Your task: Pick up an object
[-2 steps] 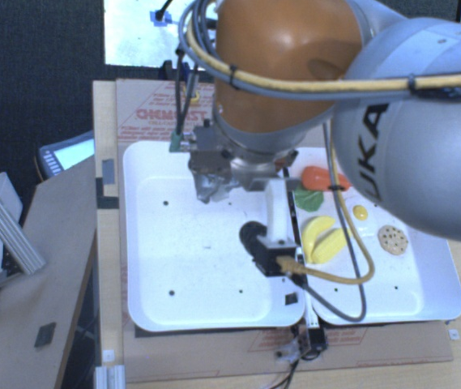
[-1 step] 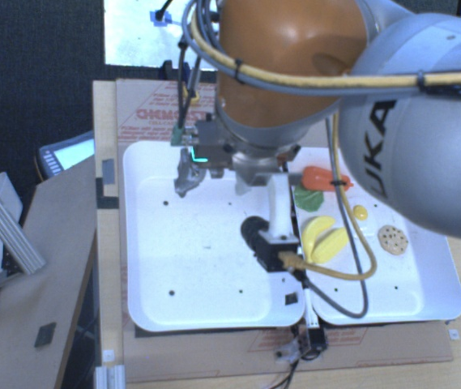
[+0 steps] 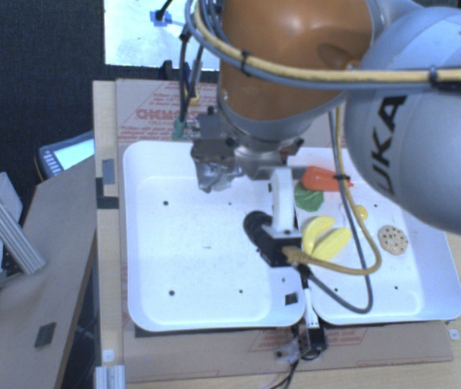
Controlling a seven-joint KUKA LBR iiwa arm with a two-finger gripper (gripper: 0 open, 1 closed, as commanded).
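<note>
My gripper (image 3: 212, 171) hangs over the far part of the left bin (image 3: 181, 298), a grey metal block under the big orange wrist. In the right bin (image 3: 424, 298) lie an orange piece (image 3: 321, 178), a green piece (image 3: 308, 198), a yellow banana-like bunch (image 3: 328, 237), a small yellow piece (image 3: 362, 213) and a round speckled cookie (image 3: 392, 239). All of these sit to the right of the gripper, apart from it. The arm hides the right bin's far side.
Brown cardboard (image 3: 157, 108) lies under and behind the bins. A wooden side table (image 3: 52, 241) stands to the left, with a slanted metal rail (image 3: 3, 221) on it. A yellow cable (image 3: 352, 217) loops over the right bin.
</note>
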